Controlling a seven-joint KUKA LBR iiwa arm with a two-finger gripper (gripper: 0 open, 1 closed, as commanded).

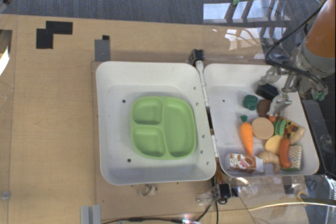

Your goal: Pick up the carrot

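Pincer (281, 104) near right bin's top; orange carrot (246, 137), green-topped, lies apart

One fixed camera looks down at a slant from above the worktop (52, 113) — far enough to take in both white bins (110, 128) side by side, floor beyond the far edge.
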